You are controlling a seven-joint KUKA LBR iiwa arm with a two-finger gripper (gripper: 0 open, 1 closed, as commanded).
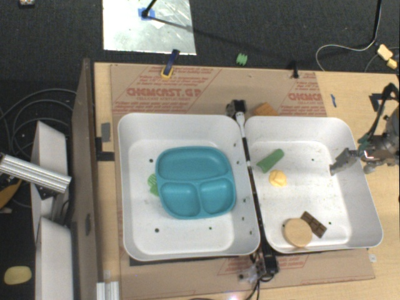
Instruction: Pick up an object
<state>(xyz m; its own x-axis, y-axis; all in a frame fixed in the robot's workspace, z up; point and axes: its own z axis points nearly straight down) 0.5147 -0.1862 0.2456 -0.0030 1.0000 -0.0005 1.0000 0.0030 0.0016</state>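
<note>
The right bin point(350, 230) holds a green block point(270, 160) near its left wall and a small yellow piece point(278, 179) just below that. A round tan disc point(297, 232) lies near the front wall, and a dark brown piece point(314, 224) touches its right side. My gripper point(344, 161) reaches in over the bin's right wall, pointing left and down. It is well to the right of the green block and the yellow piece, and I see nothing held in it.
The left bin point(137, 230) carries a blue divided tray point(195, 181) with a green scrap point(152, 182) poking out from under its left edge. A black divider point(247, 167) runs between the bins. Cables and a grey bracket point(382, 124) sit at the right.
</note>
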